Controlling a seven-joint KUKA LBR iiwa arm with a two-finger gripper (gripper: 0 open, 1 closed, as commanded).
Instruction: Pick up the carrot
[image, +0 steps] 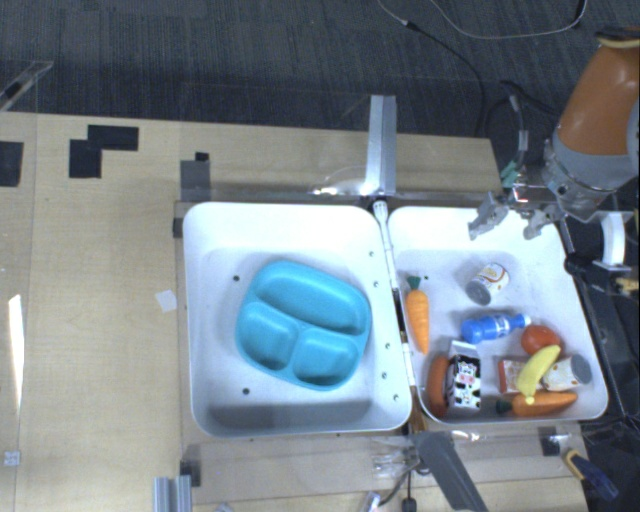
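Observation:
An orange carrot with a green top lies along the left wall of the right bin, pointing toward the front. My gripper hangs over that bin's back right area, well up and to the right of the carrot. Its two fingers are spread apart and open, with nothing between them.
The right bin also holds a small can, a blue bottle, a tomato, a banana, a milk carton, a sausage and a second orange piece. In the left bin sits a blue divided plate.

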